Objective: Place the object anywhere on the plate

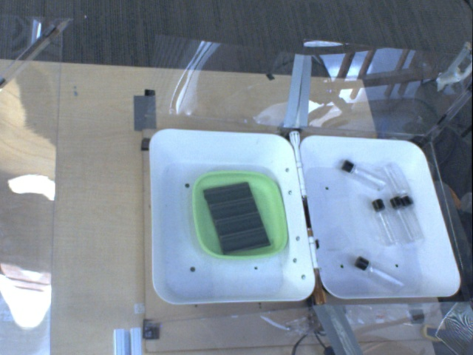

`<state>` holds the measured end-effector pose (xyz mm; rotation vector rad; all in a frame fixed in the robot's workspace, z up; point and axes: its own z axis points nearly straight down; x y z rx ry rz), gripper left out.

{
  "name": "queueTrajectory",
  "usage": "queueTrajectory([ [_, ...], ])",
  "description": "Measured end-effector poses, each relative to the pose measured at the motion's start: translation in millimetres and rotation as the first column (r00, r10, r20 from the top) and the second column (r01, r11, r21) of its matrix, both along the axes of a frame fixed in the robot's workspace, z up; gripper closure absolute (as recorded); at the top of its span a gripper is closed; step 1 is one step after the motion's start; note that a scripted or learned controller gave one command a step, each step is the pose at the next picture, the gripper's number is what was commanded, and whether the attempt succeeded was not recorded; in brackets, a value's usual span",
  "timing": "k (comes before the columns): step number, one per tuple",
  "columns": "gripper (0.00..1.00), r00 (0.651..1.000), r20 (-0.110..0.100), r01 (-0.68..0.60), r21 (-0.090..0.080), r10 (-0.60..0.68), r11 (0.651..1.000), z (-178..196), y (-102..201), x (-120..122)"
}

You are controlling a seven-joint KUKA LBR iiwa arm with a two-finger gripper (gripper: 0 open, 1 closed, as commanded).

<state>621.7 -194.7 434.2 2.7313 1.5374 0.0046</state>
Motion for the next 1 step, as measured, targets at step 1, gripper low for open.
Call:
queueTrajectory([
  [1,0.0,0.998,-0.002,0.055,0.002,-0.055,0.998,0.6,-2.3,-63.7],
])
